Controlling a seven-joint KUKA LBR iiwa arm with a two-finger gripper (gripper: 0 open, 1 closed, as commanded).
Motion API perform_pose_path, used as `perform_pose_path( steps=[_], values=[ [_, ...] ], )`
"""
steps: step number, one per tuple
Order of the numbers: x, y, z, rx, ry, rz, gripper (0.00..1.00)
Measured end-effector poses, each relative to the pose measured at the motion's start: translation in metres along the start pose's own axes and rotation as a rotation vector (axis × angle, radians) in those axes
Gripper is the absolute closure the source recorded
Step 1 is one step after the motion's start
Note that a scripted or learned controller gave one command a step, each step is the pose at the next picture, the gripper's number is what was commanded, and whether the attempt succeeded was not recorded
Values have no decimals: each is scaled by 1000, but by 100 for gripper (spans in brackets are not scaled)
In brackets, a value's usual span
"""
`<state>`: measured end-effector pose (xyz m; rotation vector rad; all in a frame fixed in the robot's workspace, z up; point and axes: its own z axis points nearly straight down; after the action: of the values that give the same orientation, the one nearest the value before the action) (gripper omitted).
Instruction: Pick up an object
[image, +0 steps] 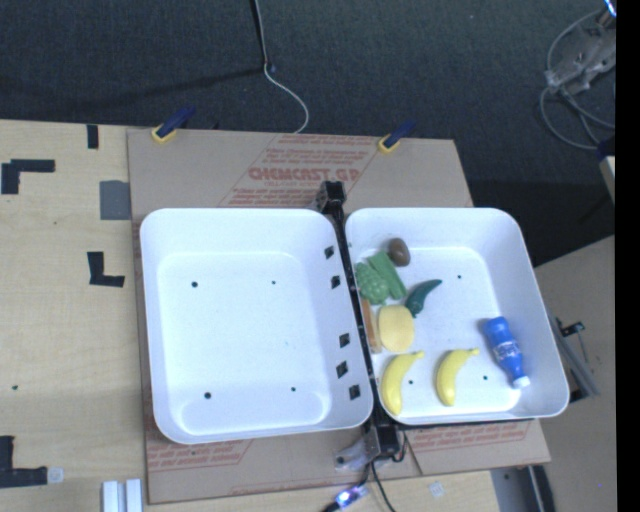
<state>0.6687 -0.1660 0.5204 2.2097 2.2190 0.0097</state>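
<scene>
Two white bins sit side by side on the desk (60, 330). The right bin (520, 260) carries everything — two bananas (398, 380) (455, 374) at its near edge, a blue bottle (504, 349) to their right, a yellow lemon-like piece (396, 328), a green leafy toy (380, 278), a dark green pepper (422, 294) and a brown item (398, 251) farthest back. The left bin (160, 250) adjoins it.

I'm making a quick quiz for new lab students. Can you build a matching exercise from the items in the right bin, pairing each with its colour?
Things:
1. bottle
2. banana
3. small round object
4. leafy vegetable

Colours:
A. brown
B. green
C. blue
D. yellow

Pairs: 1-C, 2-D, 3-A, 4-B
</scene>
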Motion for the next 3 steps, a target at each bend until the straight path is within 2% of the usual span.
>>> perform_pose_path(
  steps=[1, 2, 3],
  values=[
    [-61, -1, -15, 9, 0, 8, 100],
    [20, -3, 170, 29, 9, -2, 100],
    [26, 0, 46, -1, 0, 1, 100]
  ],
)
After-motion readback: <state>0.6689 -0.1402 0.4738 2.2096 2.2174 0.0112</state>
